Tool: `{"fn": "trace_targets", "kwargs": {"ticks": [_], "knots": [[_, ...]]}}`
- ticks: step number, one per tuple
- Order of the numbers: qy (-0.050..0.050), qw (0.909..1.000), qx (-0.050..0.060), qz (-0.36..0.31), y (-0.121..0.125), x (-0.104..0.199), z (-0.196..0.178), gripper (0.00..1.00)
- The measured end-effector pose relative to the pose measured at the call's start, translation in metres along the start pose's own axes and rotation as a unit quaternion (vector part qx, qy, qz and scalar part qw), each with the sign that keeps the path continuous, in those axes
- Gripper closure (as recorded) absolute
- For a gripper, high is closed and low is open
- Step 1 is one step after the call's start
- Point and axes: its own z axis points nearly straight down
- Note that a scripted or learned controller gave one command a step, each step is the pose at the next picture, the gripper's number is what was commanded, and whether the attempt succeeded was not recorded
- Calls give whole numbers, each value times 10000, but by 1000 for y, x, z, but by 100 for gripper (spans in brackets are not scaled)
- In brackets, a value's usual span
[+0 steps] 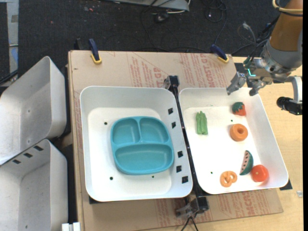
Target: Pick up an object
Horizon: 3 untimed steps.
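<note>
Two spare white tubs (pixel 29 129) sit tilted off the bench's left side, beside a cardboard sheet (pixel 144 66) held down by yellow clamps (pixel 96 57) at its far edge. On the cardboard lie the two white bins side by side, touching along a black divider with clips (pixel 180 138). The left bin (pixel 91 129) holds a teal divided plate (pixel 142 145), lying flat near its middle, three compartments facing up. The right bin (pixel 269 124) carries the toys: a green bean pod (pixel 201 123) near its left wall, alone and well apart from the rest; a pretzel (pixel 228 178) near the front edge; a melon slice (pixel 246 162) just beside it, and a red tomato (pixel 260 173) touching or nearly touching the slice at the front right corner. Farther back sit an orange doughnut (pixel 238 132) and, behind it, a strawberry (pixel 238 109) close to the bin's far right rim. The gripper (pixel 244 84) hangs above that far rim, just behind the strawberry, its two fingers spread apart with nothing between them; the grey arm (pixel 288 32) with its orange band reaches in from the upper right. The bin's raised rim lies between the fingers and the strawberry, while the doughnut sits close on the near side. Cables (pixel 159 13) trail over the dark floor beyond the bench.
</note>
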Motion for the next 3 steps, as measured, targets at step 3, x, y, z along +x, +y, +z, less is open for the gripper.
{"fn": "trace_targets", "kwargs": {"ticks": [3], "knots": [[6, 10000, 14, 5, -13, 5, 117, 0]]}}
